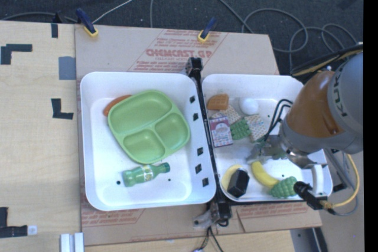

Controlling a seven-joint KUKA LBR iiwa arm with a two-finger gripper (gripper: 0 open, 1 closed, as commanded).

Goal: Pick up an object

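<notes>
Nearest the bottom edge of the right bin (295,82), just inside its rim, lie a black object (238,183), a yellow banana (260,174) and a knobbly green toy (283,187), the banana sitting between the other two and close to both. Just above the banana hangs the gripper (263,150), low inside that bin, with the grey arm (331,121) and its orange band bulking over the bin's right side; whether anything sits in the gripper's grasp, or how it is set, I cannot tell, since the wrist and its own metalwork mask the tip. Farther up the bin from the banana lie a small pink box (220,130) and a green block (240,128), side by side, and beyond those, near the far rim, a brown piece (217,102) and a white ball (249,106). Across the divider from the banana, the left bin (88,127) holds a green divided plate (149,125) with something orange (113,104) peeking from under its far edge, and a small green bottle (144,173) lying on its side nearer the camera. I judge the step to be the approach or descent onto a target, most likely the banana. The next move calls for settling squarely over one item and clear of its neighbours, then closing and lifting straight up.
</notes>
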